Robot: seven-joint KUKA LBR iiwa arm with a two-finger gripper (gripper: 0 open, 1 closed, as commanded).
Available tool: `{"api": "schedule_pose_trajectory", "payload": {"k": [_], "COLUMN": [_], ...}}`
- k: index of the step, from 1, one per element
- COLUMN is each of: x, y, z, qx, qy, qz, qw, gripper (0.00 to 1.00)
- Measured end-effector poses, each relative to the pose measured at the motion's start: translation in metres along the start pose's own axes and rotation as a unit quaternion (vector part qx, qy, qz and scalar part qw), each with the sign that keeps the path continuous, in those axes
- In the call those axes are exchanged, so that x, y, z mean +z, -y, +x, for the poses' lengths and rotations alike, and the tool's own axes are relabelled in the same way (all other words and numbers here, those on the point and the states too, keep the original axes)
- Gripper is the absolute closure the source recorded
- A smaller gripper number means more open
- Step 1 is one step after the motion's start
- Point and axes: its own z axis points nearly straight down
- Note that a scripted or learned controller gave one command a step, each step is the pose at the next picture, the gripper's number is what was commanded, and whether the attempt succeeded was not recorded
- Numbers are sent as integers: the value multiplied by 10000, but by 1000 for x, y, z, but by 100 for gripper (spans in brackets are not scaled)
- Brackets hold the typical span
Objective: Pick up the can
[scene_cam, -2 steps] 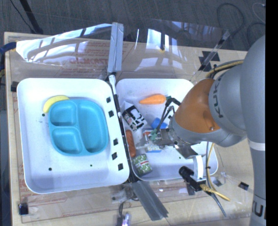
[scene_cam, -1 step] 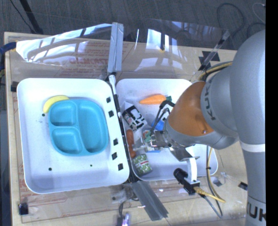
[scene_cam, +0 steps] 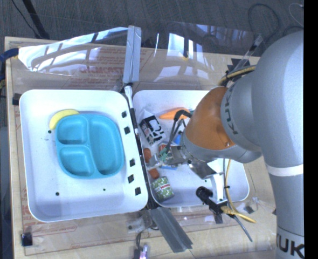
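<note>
Camera view, left to right: blue tray (scene_cam: 89,145) in left bin (scene_cam: 29,161), then can (scene_cam: 162,188) just right of the divider (scene_cam: 133,161), lying low. Gripper (scene_cam: 170,154) just above can, closure impossible to tell. Best to centre over can, then descend straight.

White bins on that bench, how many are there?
2. The left bin holds a blue divided plate; the right bin sits beside it under the arm, which hides part of it.
</note>
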Motion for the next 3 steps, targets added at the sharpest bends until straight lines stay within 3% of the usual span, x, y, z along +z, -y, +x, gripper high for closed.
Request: {"api": "schedule_pose_trajectory", "payload": {"k": [1,2,3], "x": [-56,10,1], "y": [8,-8,-9], "z": [-82,-30,-30], "qx": [1598,889,866], "qy": [-129,-140,-145], "qz": [96,91,97], "qw": [9870,9959,9961], "gripper": [0,0,100]}}
